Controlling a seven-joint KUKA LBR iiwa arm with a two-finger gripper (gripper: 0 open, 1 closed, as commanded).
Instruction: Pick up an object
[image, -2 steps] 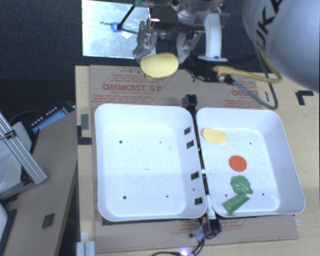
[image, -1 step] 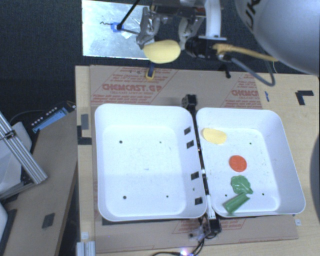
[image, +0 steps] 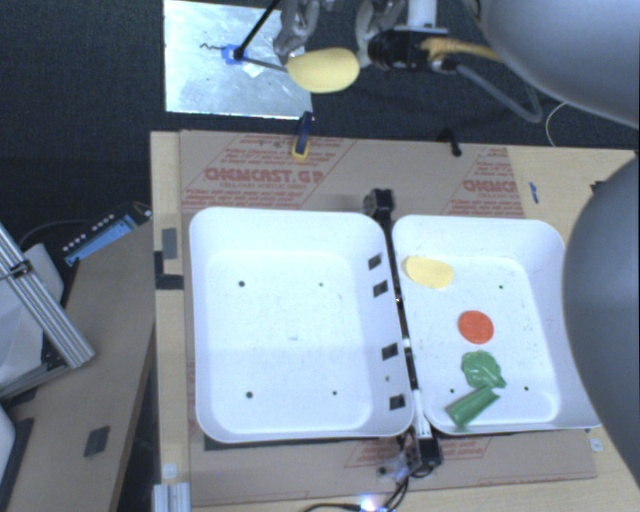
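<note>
Gripper (image: 300, 45) stood high at the view's top, beyond the bench's far edge, and a pale yellow rounded object (image: 323, 70) sat at its tip, though whether the fingers clasped it or merely lay behind it could not be told. Right bin (image: 545, 240) held a yellow piece (image: 428, 271), an orange disc (image: 476, 326), a green leafy piece (image: 483, 368) and a green stick (image: 471, 406); left bin (image: 210, 330) lay beside it. Risk, by judgement: a weak grip would drop the object outside both bins; open room lay over the left bin.
</note>
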